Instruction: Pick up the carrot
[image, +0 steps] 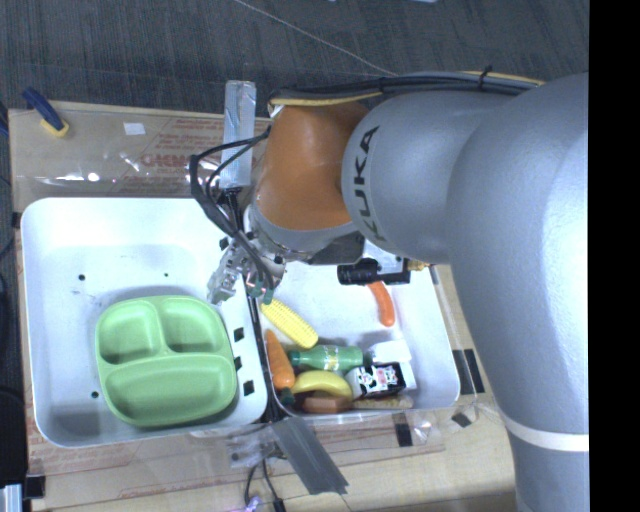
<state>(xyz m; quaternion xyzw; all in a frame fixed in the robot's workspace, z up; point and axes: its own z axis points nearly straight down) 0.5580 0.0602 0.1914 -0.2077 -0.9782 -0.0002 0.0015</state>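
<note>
Nearest the camera, at six o'clock in the right white plastic bin (440, 340), the slim orange carrot (279, 360) lies against the dividing wall, touching a yellow corn cob (288, 320), green bottle (325, 357) and yellow banana (320, 383). Farther back, the tool (240, 278) hangs over the divider; whether it is open I cannot tell. Descending here, it might snag the corn or wall instead.

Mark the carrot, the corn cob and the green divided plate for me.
Orange carrot (279, 364), camera view, on the middle of its body.
Yellow corn cob (288, 320), camera view, on its kernelled middle.
Green three-compartment plastic plate (166, 363), camera view, on the ridge above its large lower compartment.
</note>
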